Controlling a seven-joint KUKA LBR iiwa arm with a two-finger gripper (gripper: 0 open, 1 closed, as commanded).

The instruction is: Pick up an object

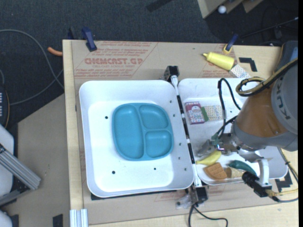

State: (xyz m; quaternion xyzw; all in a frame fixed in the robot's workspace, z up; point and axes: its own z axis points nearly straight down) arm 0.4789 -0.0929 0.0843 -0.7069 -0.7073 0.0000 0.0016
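Now we eye small yellow banana-shaped plastic toy [209,158] at gripper's [214,147] 6 o'clock: prob. light, stiff, slick; grab mid-body. Can't tell tool state.

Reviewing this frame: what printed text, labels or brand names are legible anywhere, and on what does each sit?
"CHEMCAST G.P" in red on the brown protective sheet behind the bins; the finer red lines around it are too small to read.
Letters on the arm, cut off at the edge: not readable.
Small printed packet in the right bin: blurred, unreadable.
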